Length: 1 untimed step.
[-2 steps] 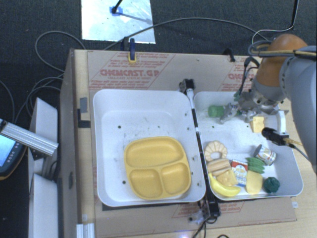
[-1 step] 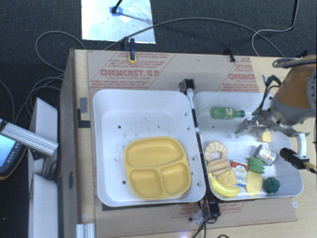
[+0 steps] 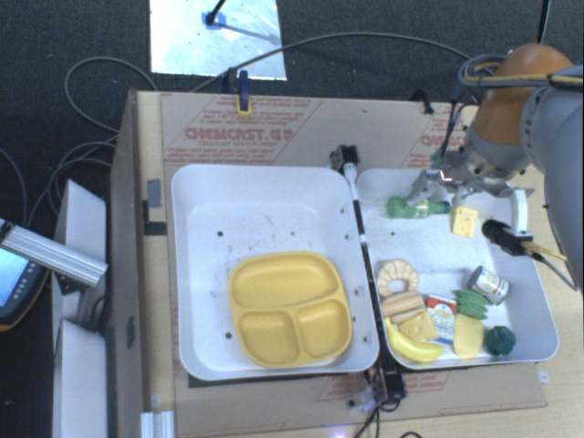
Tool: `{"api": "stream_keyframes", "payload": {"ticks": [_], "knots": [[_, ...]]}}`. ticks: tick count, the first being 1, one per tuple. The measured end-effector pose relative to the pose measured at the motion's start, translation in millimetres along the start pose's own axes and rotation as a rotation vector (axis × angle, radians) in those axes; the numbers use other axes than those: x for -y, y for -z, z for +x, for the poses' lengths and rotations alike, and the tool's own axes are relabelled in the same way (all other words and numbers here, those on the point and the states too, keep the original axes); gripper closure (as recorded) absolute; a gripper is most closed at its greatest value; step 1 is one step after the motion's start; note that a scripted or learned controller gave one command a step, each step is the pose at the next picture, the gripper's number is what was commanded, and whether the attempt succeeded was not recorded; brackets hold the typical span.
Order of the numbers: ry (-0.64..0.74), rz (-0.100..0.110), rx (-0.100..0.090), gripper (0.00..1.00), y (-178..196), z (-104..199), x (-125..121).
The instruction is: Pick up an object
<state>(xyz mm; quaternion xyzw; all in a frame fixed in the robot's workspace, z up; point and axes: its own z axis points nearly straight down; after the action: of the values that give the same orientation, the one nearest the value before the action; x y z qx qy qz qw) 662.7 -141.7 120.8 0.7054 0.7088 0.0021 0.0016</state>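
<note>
Two bins sit side by side. The left bin [image 3: 196,199] holds a divided tray [image 3: 290,307] toward five o'clock. The right bin [image 3: 538,322] holds a bottle [image 3: 415,208] at eleven o'clock and toy food [image 3: 429,318] clustered toward six o'clock.

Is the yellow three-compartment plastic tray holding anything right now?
Empty. The yellow three-compartment plastic tray lies flat in the left white bin, all compartments bare.

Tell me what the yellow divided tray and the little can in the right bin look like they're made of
The yellow divided tray looks like moulded plastic: one even matte colour, with softly rounded compartment edges. The little can looks metallic, going by its shiny silvery end, though it may be a plastic toy with a printed label; it is too small to tell.
</note>
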Motion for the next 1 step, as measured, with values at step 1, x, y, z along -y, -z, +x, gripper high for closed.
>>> {"api": "stream_keyframes", "payload": {"ticks": [1], "knots": [[-0.003,-0.019,0.005,0.0,-15.3,32.0,-9.7]]}}
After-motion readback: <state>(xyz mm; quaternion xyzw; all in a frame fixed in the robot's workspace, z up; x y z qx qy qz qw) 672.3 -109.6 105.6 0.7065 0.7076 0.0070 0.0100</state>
